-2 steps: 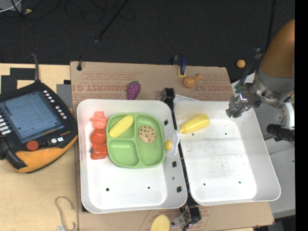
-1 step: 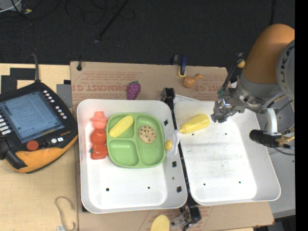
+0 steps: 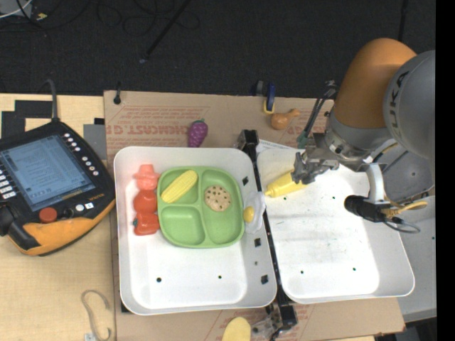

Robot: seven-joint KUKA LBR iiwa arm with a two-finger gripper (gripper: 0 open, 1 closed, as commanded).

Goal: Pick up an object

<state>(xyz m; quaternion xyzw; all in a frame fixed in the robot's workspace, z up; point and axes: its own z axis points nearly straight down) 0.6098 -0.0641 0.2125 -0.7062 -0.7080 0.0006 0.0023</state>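
Yellow squeeze-bottle toy (image 3: pixel 283 185) lies in the right bin (image 3: pixel 341 261), up by its top-left corner, w/ the hand (image 3: pixel 307 169) right at its upper end. Can't tell if the fingers are apart or clamped on it (too dark and small from here). Left bin (image 3: pixel 185 283) holds a green divided plate (image 3: pixel 199 222) w/ a corn cob (image 3: pixel 178 185) and a cookie (image 3: pixel 217 198) on it, plus a red figure (image 3: pixel 146 201) beside the plate. Black-and-orange pendant (image 3: pixel 50 183) sits on the desk (image 3: pixel 43 290), left.
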